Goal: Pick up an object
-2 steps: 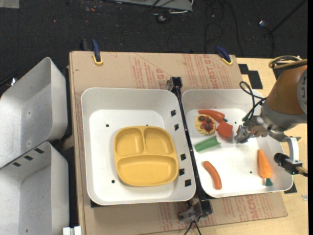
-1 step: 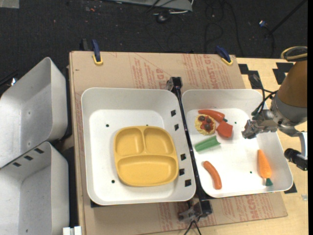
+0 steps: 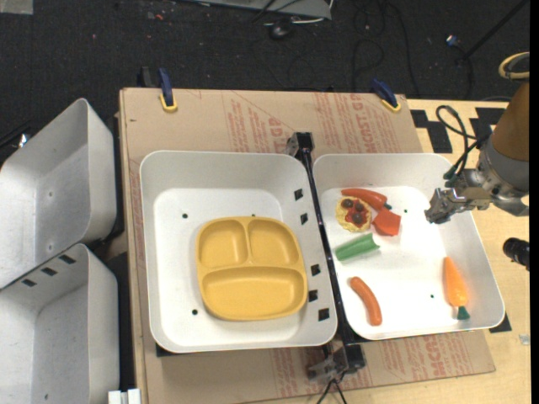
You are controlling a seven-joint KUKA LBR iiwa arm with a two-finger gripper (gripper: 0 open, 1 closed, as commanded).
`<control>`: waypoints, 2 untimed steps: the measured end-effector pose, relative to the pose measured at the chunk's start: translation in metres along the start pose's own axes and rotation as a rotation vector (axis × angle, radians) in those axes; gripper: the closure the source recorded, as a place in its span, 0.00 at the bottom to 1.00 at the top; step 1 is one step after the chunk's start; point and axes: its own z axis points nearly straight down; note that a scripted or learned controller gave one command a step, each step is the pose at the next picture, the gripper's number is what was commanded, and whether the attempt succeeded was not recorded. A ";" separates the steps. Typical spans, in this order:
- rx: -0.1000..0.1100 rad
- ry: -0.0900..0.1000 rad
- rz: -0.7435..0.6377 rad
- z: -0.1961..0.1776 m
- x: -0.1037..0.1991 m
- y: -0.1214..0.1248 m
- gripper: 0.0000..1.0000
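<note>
The end effector (image 3: 441, 207) hangs over the right bin (image 3: 421, 322) near its far right wall, and I cannot tell how it is set from this slant; nothing shows in its grip. Taking the right bin as landmark, the candidates lie inside it: an orange carrot (image 3: 456, 286) close to its right wall, a sausage (image 3: 367, 300) toward its near left, a green pepper piece (image 3: 355, 247) at its left middle, and by its far left a red chilli (image 3: 364, 197), a red block (image 3: 386, 223) and a small round pastry (image 3: 354, 214) clustered together, some touching. These look like toy foods, so probably light, stiff and rather slick; the carrot, lying apart from the others, seems the easiest, best taken across its thick middle. Left of the right bin sits the left bin (image 3: 160, 225) with a yellow divided plate (image 3: 251, 268). Both rest on a cardboard-covered surface (image 3: 253, 112) held by clips, with more white trays (image 3: 50, 192) further left and dark floor with cables beyond.
</note>
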 end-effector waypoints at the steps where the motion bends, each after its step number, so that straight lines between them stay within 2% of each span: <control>1: -0.001 -0.001 0.000 -0.052 0.000 0.001 1.00; 2: 0.002 0.002 -0.004 -0.059 0.053 0.009 1.00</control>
